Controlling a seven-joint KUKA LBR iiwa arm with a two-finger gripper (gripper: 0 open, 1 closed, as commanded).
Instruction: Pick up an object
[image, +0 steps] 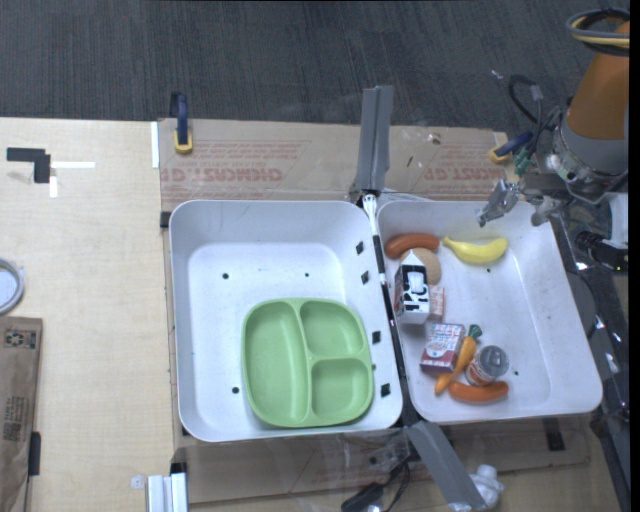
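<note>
The right bin (545, 300) holds a yellow banana (476, 249), a red-orange sausage (412, 243), a white milk carton (413, 288), a small red box (442, 346), a carrot (466, 352), a can (488, 364) and an orange sausage (478, 392). My gripper (520, 208) hangs over the bin's far right corner, just above and right of the banana. Its fingers stand apart with nothing between them. The orange-banded wrist (598, 95) rises behind it.
The left bin (215, 250) holds a green divided plate (308, 362) at its front. A grey post (375, 140) stands behind the seam between the bins. Cardboard lies behind both bins, with a blue-and-yellow clamp (180, 122) on it.
</note>
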